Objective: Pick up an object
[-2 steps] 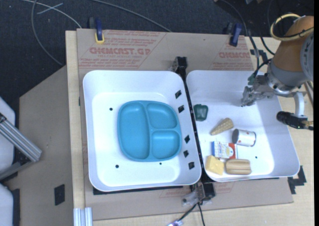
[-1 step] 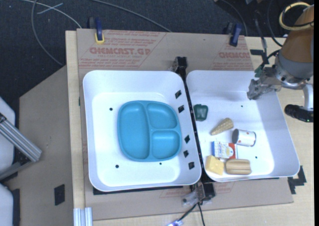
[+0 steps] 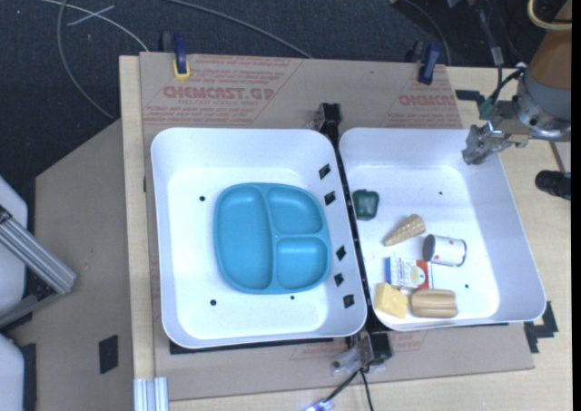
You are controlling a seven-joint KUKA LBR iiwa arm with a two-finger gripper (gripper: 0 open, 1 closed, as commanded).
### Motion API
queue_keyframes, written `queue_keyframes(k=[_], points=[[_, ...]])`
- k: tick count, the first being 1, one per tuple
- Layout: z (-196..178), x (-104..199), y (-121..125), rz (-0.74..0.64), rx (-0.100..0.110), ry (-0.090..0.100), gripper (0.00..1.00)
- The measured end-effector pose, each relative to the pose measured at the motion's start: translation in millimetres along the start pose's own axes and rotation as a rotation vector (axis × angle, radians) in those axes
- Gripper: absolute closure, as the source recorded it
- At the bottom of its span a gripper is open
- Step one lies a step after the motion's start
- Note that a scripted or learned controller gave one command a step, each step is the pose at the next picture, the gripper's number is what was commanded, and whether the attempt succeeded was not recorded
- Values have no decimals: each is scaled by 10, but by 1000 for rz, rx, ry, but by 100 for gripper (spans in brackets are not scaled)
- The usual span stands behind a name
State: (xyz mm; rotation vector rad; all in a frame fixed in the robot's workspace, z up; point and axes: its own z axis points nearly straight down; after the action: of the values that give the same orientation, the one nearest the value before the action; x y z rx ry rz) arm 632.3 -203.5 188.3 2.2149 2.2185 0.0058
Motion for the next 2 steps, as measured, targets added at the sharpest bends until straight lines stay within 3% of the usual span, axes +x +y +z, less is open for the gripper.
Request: queue_keyframes(k=[1,2], points=[[-488,-51,-48,1,0,0,100],[-438,429,-58,-3,9,5,100]])
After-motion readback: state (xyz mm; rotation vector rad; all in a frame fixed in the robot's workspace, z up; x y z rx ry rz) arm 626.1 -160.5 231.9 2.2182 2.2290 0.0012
